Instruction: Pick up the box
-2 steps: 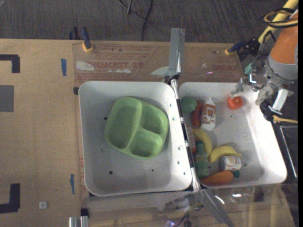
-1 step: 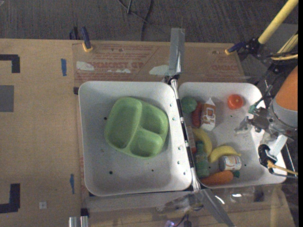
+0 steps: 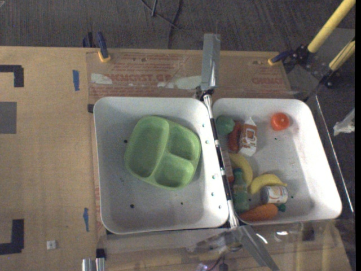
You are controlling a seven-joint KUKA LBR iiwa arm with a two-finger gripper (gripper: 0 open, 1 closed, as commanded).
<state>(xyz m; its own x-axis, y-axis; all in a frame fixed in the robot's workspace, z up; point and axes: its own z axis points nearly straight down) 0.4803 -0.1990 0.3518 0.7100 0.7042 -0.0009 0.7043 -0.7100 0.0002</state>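
In the right bin (image 3: 307,162), close to its left wall and toward the far side, the box (image 3: 248,136) lies flat: a small white carton with an orange panel and a peaked top pointing away from the camera. A reddish-brown piece (image 3: 235,138) lies touching its left side, and a round green thing (image 3: 224,124) sits just beyond that, in the bin's far left corner. An orange round thing (image 3: 280,121) rests well apart from the box, on its right and near the far wall.

Nearer the camera, two bananas lie below the box, one (image 3: 242,166) just beneath it and the other (image 3: 267,180) curved over a small can (image 3: 274,195). A carrot (image 3: 259,212) lies along the near wall, with a dark green thing (image 3: 240,189) against the left wall beside it.

The left bin (image 3: 110,151) holds a green divided plate (image 3: 163,151), set at a slant near its middle. Both bins stand side by side on a brown bench (image 3: 45,151) marked with blue tape (image 3: 75,80).
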